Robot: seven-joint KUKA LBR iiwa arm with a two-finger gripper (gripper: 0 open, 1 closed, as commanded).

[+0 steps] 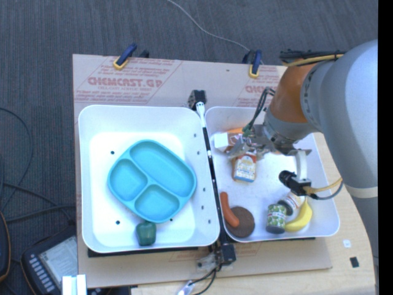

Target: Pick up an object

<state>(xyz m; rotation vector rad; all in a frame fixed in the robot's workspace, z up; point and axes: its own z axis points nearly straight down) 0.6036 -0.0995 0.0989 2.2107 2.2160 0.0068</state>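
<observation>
Reaching in from the right, the grey arm with its orange band hangs over the right bin point(328, 223), and its hand point(249, 145) sits low at the far left part of that bin, directly above a small bottle point(244, 168) with an orange-brown top and a pale label whose print is too small to read. Whether the hand is clenched or released cannot be told, and the bottle looks to lie on the bin floor just beneath it. Nearer in the same bin lie a sausage point(228, 208) touching a brown disc point(241, 220), a green-patterned can point(277, 217) and a banana point(299, 218) beside it. The left bin point(92, 165) holds a blue divided plate point(151, 180) and a green pepper point(146, 233). The brown board point(153, 85) beneath reads "CHEMCAST GP" in red.
</observation>
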